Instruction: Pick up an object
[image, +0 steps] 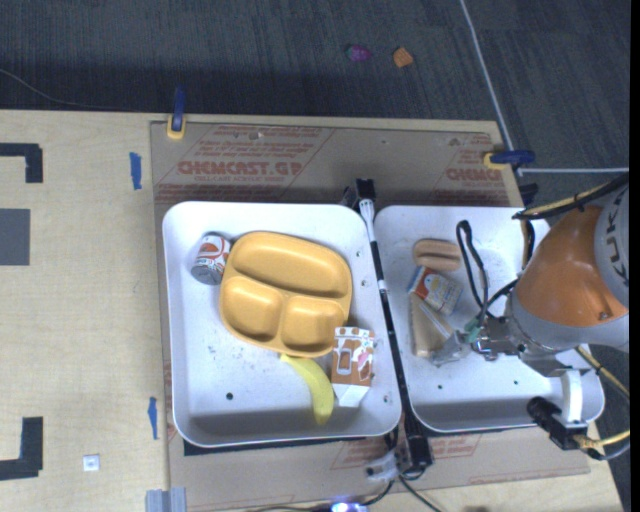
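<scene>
left bin (190, 330): holding a yellow divided tray (285, 290) across its middle, a crushed can (209, 258) wedged at the tray's 9 o'clock, a banana (315, 385) poking out at 6 o'clock, a small carton (353, 358) leaning at 5 o'clock.
right bin (500, 395): holding a hot dog bun (437, 252) at 12 o'clock, a snack packet (437, 292) just below it, a tan wedge (430, 330) under that, all crowding the bin's 9 o'clock wall.
arm (572, 275): reaching in from 3 o'clock, its orange band hanging over the right bin.
gripper (478, 335): sitting low beside the wedge; how far it is opening, and whether it is gripping anything, cannot be told.
open room: the right bin's floor from 4 to 6 o'clock is lying bare, probably giving space to pull away.
edges: the pile is hugging the wall between the bins, likely limiting approach from 9 o'clock.
</scene>
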